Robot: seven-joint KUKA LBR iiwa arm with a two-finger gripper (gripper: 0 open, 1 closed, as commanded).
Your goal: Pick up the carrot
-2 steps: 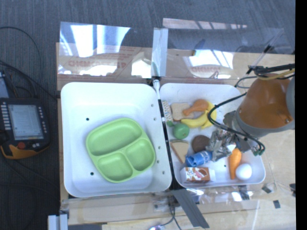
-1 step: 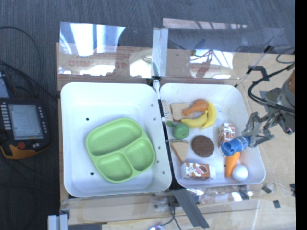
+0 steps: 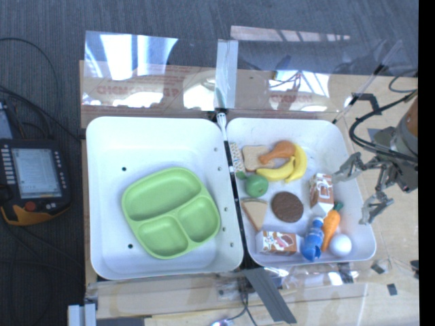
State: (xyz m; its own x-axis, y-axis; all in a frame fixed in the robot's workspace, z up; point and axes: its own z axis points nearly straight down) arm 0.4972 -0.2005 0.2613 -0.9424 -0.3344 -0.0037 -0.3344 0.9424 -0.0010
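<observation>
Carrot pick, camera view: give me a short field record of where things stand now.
target: small orange carrot with green top, lying in the right white bin
neighbours: blue bottle on its left, white egg below it, small carton above
gripper: two-finger gripper, open, over the bin's right edge, apart from the carrot
held: nothing
left bin: green divided plastic plate

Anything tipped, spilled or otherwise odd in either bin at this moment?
Nothing stands out. The toy food lies loosely jumbled in the right bin; the carrot rests between the blue bottle and the white egg. The green divided plate sits flat in the left bin. The gripper hangs at the right bin's edge.
</observation>
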